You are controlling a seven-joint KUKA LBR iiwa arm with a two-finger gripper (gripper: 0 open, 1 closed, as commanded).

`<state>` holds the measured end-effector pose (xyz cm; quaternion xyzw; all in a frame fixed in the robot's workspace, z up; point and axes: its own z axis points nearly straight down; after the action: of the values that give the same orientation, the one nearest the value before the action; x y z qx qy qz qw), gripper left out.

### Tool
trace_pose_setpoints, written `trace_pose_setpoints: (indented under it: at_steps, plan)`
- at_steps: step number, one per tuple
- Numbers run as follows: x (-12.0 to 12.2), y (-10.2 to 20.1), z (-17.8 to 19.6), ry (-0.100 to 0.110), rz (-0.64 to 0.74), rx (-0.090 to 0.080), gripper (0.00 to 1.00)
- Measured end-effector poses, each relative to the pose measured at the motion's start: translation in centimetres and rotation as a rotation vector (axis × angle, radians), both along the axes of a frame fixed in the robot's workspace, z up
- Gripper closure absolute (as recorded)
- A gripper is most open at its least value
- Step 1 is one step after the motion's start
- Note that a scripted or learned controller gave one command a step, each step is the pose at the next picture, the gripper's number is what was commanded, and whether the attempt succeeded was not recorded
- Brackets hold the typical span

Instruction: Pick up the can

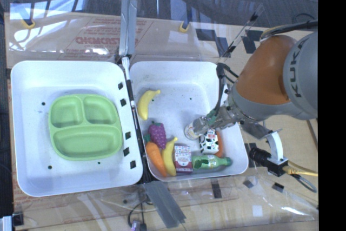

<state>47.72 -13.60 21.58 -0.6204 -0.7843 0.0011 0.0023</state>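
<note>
The can (192, 131) looked like a small silvery cylinder lying tilted, round end facing up-left, in the right bin (178, 70). The gripper (208, 124) was right at it, touching or nearly so, on the can's right side; couldn't tell whether the fingers were apart, together or clamped on the can, since the wrist hid them.

Near to far, relative to the can: green bottle (212, 162) lay below it w/ a red carton (183, 159) to that bottle's left; a cow-print item (208, 142) sat just below-right of the can. Carrot (155, 159) and a banana (170, 155) lay below-left, grapes (158, 134) to the left, a second banana (146, 103) up-left. The green divided plate (84, 126) sat well to the left in the left bin (27, 78).
</note>
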Motion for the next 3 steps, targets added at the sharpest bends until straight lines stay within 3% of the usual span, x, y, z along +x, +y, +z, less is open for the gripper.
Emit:
trace_pose_setpoints:
  at_steps: [1, 2, 3]
  plan:
    - [0.0, -0.4, -1.6, 0.001, -0.012, 0.000, 1.00]
    - [5.6, -3.6, -9.8, -0.002, -0.007, 0.000, 1.00]
    - [0.0, 0.5, -0.9, -0.003, 0.203, 0.000, 1.00]
